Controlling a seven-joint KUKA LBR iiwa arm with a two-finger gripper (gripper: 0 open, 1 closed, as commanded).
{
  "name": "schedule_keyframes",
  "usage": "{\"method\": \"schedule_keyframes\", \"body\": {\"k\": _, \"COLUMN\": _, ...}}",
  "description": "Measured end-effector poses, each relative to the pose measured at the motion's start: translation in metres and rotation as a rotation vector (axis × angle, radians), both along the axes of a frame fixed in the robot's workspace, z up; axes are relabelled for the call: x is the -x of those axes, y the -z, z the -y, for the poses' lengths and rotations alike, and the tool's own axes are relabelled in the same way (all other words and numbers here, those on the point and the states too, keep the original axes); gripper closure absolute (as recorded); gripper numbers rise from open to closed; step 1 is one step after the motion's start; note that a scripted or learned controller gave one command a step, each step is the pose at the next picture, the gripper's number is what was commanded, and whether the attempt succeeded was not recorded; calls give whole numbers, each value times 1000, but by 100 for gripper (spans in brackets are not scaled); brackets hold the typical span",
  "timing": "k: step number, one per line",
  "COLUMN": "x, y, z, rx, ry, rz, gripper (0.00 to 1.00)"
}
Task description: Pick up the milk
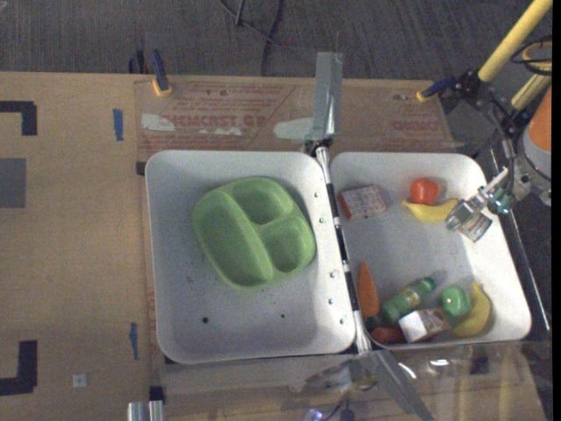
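Seen from above, the arm (535, 147) reaches in from the right edge of the frame, its hand (473, 217) poised over the right rim of the right bin (412, 253); whether the hand is open or closed cannot be told at this size, and nothing is seen in its grip. The milk (363, 202), a small red-and-white carton, lies at the bin's upper left, near the divide between the bins and well apart from the hand. A tomato (425, 190) and a banana (429, 210) sit at upper centre. Along the lower edge lie a carrot (367, 289), a green bottle (407, 297), a small box (424, 324), a green apple (454, 302) and a second banana (478, 315). The left bin (175, 305) holds a green divided plate (254, 231). Both bins rest on the table (70, 253).
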State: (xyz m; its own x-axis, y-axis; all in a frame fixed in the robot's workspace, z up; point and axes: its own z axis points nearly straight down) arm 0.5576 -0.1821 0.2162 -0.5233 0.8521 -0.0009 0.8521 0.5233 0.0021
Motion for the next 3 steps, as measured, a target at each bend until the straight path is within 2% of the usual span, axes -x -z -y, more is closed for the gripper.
{"method": "schedule_keyframes", "body": {"k": 1, "x": -10, "y": 2, "z": -10, "rx": 1, "ry": 109, "rz": 2, "gripper": 100}}
{"method": "schedule_keyframes", "body": {"k": 2, "x": -45, "y": 23, "z": 14, "rx": 2, "ry": 307, "rz": 3, "gripper": 100}}
{"method": "schedule_keyframes", "body": {"k": 3, "x": -75, "y": 84, "z": 29, "rx": 2, "ry": 441, "rz": 2, "gripper": 100}}
